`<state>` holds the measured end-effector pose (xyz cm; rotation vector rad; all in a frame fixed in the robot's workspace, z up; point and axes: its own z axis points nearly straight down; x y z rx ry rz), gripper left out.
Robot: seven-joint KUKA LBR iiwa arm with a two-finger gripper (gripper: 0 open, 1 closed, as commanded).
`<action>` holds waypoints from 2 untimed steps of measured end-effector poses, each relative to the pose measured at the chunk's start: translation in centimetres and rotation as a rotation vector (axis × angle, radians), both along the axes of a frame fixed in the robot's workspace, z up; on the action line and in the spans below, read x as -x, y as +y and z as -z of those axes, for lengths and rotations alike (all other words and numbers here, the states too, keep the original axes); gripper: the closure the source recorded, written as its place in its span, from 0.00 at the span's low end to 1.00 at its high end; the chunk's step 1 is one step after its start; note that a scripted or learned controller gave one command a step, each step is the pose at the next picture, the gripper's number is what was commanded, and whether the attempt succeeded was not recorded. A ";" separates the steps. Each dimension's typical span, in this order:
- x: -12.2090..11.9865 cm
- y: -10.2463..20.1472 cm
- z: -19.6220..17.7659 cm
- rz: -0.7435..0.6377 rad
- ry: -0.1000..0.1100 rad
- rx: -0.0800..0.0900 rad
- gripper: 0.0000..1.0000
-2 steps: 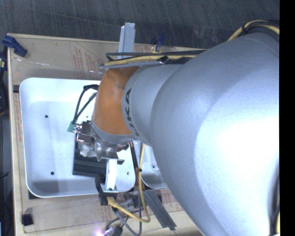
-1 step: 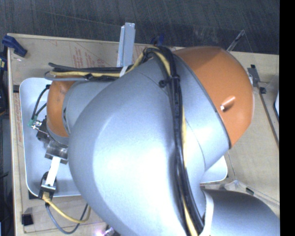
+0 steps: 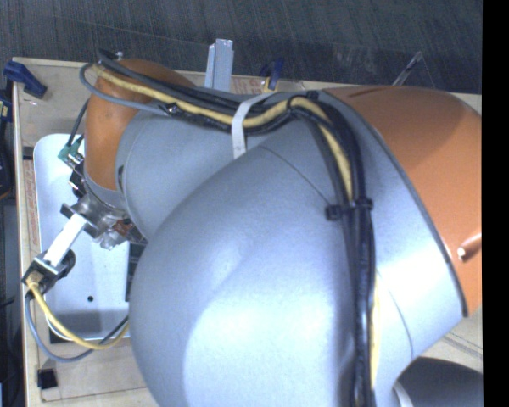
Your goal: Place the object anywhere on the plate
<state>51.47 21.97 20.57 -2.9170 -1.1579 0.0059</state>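
the arm (image 3: 305,261) is leaning right across the bench and blocking almost all of it from where i'm standing. its grey body and the orange band (image 3: 110,134) above the wrist are covering most of both bins, and a bundle of black and yellow cables (image 3: 263,113) is running along its back. the wrist end is reaching down over the left bin (image 3: 47,164), of which a strip of white floor and rim is showing to the wrist's left and below it. a small metal fitting with a white stub and a yellow cable loop (image 3: 64,333) is hanging off the wrist there. the gripper itself is tucked beneath the wrist, so i cannot tell what state it is in or whether it is carrying anything. the object and the plate must be lying somewhere under the arm, hidden, so i cannot say which way either one is lying from the tool, nor how the object's long axis is running. my guess is the arm is working low inside the left bin, either picking or setting down.
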 end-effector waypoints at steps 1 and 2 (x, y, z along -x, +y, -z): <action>-3.2 -4.5 -0.7 0.315 -0.004 0.004 1.00; -4.4 -10.9 -2.3 0.403 -0.002 0.007 1.00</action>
